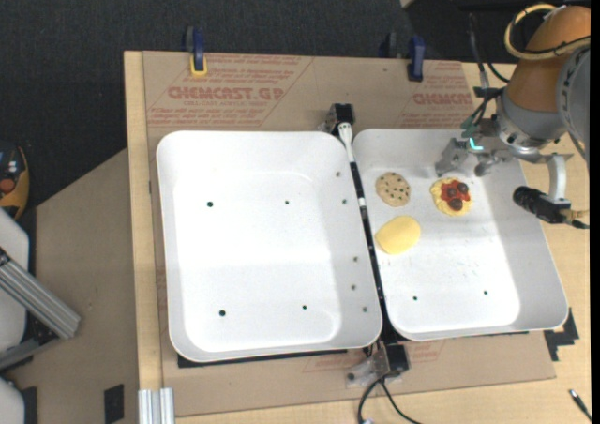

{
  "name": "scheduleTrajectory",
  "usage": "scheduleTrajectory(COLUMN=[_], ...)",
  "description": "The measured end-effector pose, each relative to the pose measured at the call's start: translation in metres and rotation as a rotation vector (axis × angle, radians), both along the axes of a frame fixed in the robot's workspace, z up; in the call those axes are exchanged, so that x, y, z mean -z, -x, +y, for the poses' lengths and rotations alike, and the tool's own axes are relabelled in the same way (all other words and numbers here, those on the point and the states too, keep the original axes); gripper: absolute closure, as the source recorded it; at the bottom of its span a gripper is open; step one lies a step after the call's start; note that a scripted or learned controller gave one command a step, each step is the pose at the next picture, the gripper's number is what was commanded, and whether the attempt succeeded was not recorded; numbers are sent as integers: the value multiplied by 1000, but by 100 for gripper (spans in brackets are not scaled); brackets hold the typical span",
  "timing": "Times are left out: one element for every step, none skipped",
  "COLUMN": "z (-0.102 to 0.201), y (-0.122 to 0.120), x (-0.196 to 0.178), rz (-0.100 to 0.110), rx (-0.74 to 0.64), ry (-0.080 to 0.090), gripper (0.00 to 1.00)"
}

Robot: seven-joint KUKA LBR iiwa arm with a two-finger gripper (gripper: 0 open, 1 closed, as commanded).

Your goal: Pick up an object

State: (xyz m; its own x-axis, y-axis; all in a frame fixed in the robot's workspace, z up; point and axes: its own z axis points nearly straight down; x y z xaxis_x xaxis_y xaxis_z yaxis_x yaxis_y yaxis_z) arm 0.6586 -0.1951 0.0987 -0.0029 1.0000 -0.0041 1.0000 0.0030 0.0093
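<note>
1. White bins sit side by side on the bench (234, 84); the right bin (487, 272) holds three items.
2. Cookie (394, 189) lies near the divider, yellow lump (398, 234) just below it, tart (452, 195) to the right.
3. Claw (466, 158) hovers just above the tart; whether it is spread or closed, I cannot tell.

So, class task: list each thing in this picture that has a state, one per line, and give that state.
Cookie: lying flat in the right bin, apart from the others.
Yellow piece: resting in the right bin, untouched.
Tart: lying flat, red top up, just under the gripper.
Gripper: above the right bin's far end, holding nothing.
Left bin: level on the bench.
</note>
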Motion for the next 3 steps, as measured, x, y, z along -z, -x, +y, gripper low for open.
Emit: scheduleTrajectory(z=[-20,-20,-20], y=[-9,-10,-10], x=[-9,11,12], rz=[4,16,18], rx=[3,-1,-3], ry=[-1,-22,-21], gripper=[0,0,0])
